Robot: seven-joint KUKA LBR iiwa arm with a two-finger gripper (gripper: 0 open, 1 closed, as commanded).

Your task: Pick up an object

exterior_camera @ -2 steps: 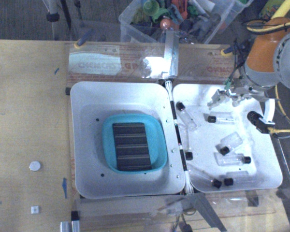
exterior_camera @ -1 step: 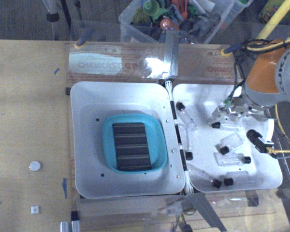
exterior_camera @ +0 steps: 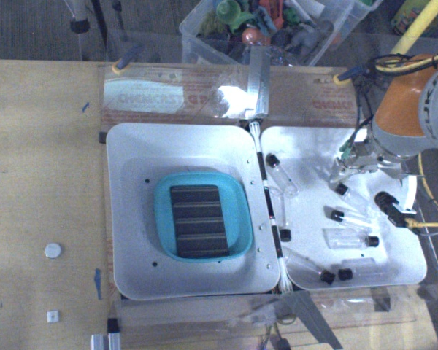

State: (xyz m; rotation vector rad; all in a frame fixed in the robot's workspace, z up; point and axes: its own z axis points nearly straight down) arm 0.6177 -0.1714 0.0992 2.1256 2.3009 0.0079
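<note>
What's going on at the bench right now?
The KUKA arm reaches in over the right bin, its gripper low near the bin's upper right area among scattered clear tubes with black caps. Nothing visibly sits in its grasp. The left bin holds a teal tray with a dark ribbed insert, untouched.

Right bin [exterior_camera: 306,141] holds several small clear vials with black caps, all lying flat and scattered: one near the upper left [exterior_camera: 275,165], one mid-bin [exterior_camera: 343,215], a larger clear one [exterior_camera: 350,239] lower right, two black caps [exterior_camera: 335,275] at the front edge.
</note>
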